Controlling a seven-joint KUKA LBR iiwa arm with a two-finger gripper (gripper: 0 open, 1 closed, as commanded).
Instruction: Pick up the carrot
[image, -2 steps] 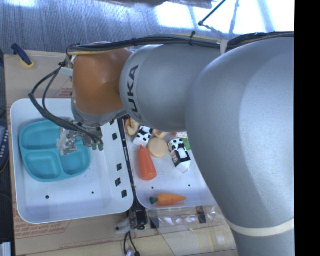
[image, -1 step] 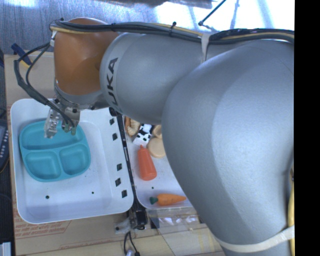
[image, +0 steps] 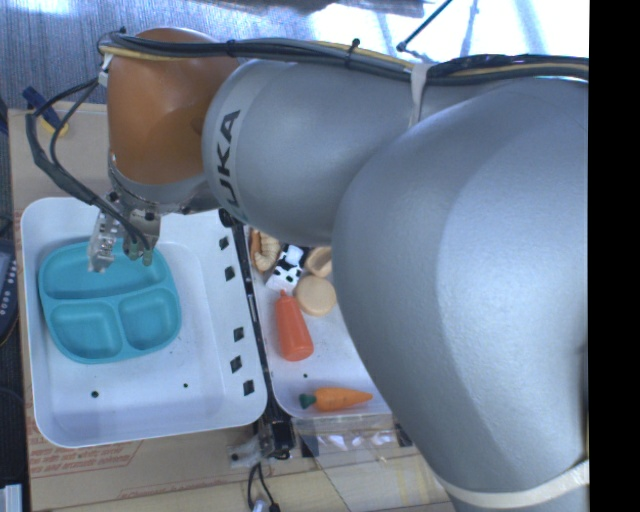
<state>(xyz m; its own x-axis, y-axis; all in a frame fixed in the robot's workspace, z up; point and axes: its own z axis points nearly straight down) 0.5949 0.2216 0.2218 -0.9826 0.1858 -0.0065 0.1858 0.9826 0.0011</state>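
Observation:
The carrot (image: 337, 398), orange with a green stub at its left end, lies on its side near the front edge of the right bin (image: 285, 400). My gripper (image: 122, 252) hangs over the left bin (image: 205, 400), above the far compartment of a blue divided plate (image: 108, 302). Its fingers (image: 101, 248) are spread apart with nothing between them. The gripper is far to the left of the carrot. My arm's large grey body covers most of the right bin.
In the right bin an orange-red bottle-shaped toy (image: 292, 327) lies beside the divider, with a round beige piece (image: 316, 296), a black-and-white toy (image: 288, 265) and a tan item (image: 264, 250) behind it. Cardboard lies in front of the bins.

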